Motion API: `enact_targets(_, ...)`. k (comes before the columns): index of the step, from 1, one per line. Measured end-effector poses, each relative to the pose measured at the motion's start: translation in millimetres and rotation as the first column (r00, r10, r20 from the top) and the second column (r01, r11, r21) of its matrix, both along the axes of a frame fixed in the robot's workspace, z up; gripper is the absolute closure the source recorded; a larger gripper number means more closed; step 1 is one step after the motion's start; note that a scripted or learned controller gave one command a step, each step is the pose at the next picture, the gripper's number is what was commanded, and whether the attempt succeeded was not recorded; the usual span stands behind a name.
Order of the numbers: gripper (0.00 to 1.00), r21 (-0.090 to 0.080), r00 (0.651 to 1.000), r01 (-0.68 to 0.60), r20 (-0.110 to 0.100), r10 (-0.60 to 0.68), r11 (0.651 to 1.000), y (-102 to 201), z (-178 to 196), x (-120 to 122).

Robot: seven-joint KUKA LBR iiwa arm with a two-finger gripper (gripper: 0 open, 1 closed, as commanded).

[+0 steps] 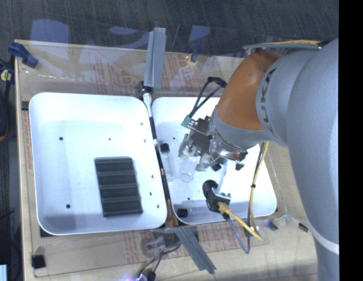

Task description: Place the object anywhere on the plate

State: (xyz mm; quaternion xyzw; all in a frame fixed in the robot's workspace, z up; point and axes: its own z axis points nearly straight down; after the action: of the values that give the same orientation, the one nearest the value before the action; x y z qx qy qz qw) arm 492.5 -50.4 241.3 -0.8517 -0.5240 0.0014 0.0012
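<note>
Bench of pale board under a clear sheet fills the frame, with faint red print across it too small to read. A blue clamp grips its upper left corner.

At left sits the left bin, shallow, smooth white plastic with rounded corners and a few small dark holes in its floor. On its floor, towards the lower right, lies the plate, a dark grey rectangle with four raised ribs across it. Bare white floor surrounds it, widest above and to the left.

A grey metal bar stands above the seam between the bins.

The right bin is the same white plastic. A small black piece lies close to its left wall. Just right of that hangs the gripper, a cluster of metal and black parts; whether it is spread or pressed together cannot be told. A clear, glassy object lies on the floor right below it, and whether they touch is unclear.

The arm, smooth grey with a glossy orange band, covers the frame's right side; the letters "UKA" show on it. A yellow cable loops below
</note>
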Motion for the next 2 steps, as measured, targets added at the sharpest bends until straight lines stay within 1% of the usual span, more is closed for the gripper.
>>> enact_targets(1, 1.0, 0.001, 0.996, 0.084, -0.004, -0.084, 0.996, 68, -18, 1)
enact_targets(2, 1.0, -0.002, 0.96, 0.281, -0.003, -0.281, 0.96, 126, -52, 22)
